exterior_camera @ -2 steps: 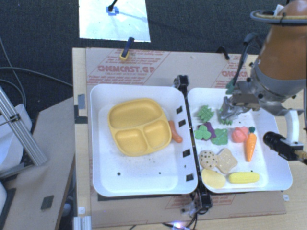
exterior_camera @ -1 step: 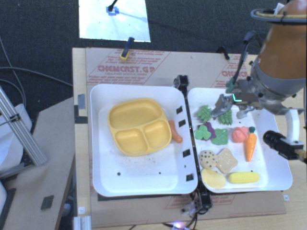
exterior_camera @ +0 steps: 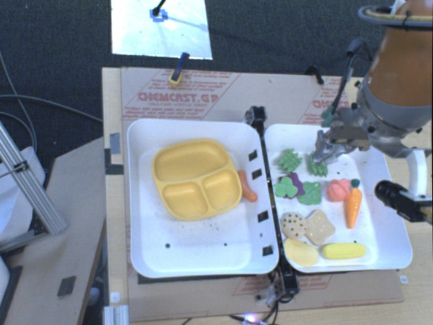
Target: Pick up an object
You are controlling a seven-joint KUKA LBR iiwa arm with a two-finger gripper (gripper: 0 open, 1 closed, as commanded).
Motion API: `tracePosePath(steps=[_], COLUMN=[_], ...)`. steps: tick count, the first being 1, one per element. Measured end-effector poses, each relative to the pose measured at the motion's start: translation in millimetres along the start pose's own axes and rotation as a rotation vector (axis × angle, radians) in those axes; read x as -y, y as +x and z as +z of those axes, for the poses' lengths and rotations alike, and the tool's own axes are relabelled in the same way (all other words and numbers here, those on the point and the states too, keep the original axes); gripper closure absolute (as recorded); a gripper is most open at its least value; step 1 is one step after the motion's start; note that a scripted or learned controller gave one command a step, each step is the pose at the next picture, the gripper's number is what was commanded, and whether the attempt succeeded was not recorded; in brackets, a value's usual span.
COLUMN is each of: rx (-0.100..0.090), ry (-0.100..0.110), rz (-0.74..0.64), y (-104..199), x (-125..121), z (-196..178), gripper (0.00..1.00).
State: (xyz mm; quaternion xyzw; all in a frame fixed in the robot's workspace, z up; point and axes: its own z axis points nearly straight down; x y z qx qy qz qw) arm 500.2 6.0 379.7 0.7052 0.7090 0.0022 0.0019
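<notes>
Along the right bin's (exterior_camera: 404, 249) near edge lie a corn cob (exterior_camera: 344, 251), a lemon (exterior_camera: 301, 252) and toast (exterior_camera: 319, 226), tightly packed. Farther back, the gripper (exterior_camera: 323, 156) hangs over a green leafy toy (exterior_camera: 316, 167) by the far edge; whether it's parted or closed, I cannot tell. It could clip the neighbouring lettuce (exterior_camera: 289, 160), or slip off the soft, ragged piece.

Evenly and brightly lit from overhead, colours slightly washed out. Soft, short shadows under the yellow plate (exterior_camera: 197, 178) and toy foods. Strong glare on the pale sheet (exterior_camera: 161, 19) beyond the bench's far edge, nearly blown out. Mild sheen along the white bins' (exterior_camera: 203, 263) rims. Overall softly focused, grainy, low in resolution; arm at right slightly blurred.
</notes>
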Motion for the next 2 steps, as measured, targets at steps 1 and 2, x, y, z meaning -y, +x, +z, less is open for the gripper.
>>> tracePosePath(steps=[1,2], rx=[0.0,-0.001], ry=[0.001,-0.002], rz=[0.0,-0.004], y=[0,0], x=[0,-1], z=[0,-11], gripper=[0.0,1.0])
